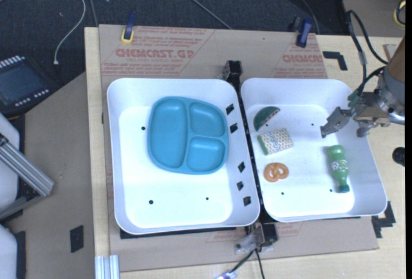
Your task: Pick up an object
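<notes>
In the right bin [302,207] lie a green bottle [337,168] at the right, a brown pretzel [275,172], a patterned white-green block [276,140] and a green melon slice [266,116] along the left side. My gripper [348,125] hangs over the bin's right part, just above the green bottle's top end. Its fingers are spread apart with nothing between them.
A blue divided plate [188,134] lies in the left bin [174,213]. A black divider with clips runs between the bins. Cables trail at the back, and a cardboard sheet lies under both bins.
</notes>
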